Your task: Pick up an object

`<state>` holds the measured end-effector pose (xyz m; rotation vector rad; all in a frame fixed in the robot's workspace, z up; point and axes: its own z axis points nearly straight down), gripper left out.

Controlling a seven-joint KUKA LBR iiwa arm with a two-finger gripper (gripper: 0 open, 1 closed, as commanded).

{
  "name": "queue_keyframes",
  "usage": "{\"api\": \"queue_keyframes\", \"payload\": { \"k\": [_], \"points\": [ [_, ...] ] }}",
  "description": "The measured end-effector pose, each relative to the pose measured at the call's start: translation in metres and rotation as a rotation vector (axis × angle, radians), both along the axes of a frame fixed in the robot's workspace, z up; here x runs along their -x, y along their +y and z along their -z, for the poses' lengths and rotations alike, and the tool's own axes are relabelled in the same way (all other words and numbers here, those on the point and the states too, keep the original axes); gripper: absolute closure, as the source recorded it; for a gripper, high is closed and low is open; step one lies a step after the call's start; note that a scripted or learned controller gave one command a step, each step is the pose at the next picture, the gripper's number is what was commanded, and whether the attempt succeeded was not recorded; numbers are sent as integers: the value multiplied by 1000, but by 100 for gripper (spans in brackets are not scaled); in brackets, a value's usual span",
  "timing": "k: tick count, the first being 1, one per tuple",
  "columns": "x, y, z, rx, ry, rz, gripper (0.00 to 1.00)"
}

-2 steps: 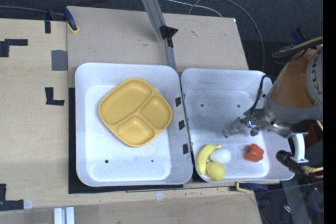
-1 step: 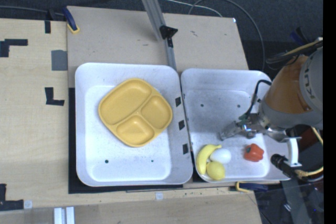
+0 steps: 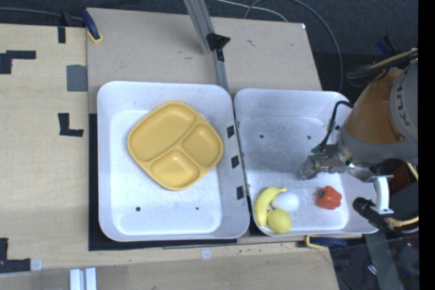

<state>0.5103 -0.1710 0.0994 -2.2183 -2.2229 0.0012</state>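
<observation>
Gripper (image 3: 311, 170) position: low inside the right bin (image 3: 285, 109), near the bin floor; finger state cannot be determined. Just right of and below it lies a red object (image 3: 328, 197); below and to its left, a banana (image 3: 266, 200), white egg (image 3: 286, 202) and lemon (image 3: 279, 219) cluster together.

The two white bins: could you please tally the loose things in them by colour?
Yellow: 3 (divided plastic plate, curved banana, round lemon)
White: 1 (smooth egg)
Red: 1 (small pepper-like piece)
Total: 5
</observation>
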Motion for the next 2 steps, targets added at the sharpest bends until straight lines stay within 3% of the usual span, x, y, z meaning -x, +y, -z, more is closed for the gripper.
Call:
{"api": "queue_keyframes", "payload": {
  "k": [2],
  "points": [
    [1, -8, -111, 2, -5, 0, 100]
  ]
}}
